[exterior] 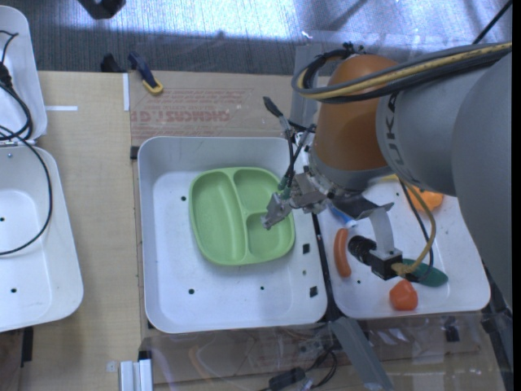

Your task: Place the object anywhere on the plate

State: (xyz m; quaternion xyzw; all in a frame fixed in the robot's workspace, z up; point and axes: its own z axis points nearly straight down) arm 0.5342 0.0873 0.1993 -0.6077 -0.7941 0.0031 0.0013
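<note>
A light green divided plate [232, 216] lies in the left of the two white bins [163, 283]. My gripper [277, 212] hangs over the plate's right rim, above its lower right compartment, with the grey arm and its orange band [350, 120] looming behind it. I see nothing clearly held at the gripper's tip. All three compartments of the plate show bare green. In the right bin [456, 300] lie a red sausage-shaped piece [342, 252], an orange-red piece [403, 296], a dark green piece [431, 277] and an orange piece [427, 199] partly hidden by the arm.
The divider between the two bins [323, 259] runs just right of the gripper. A small blue item [346, 215] lies under the wrist. Cables [423, 235] loop from the arm over the right bin. Another white container [32, 243] stands at the far left.
</note>
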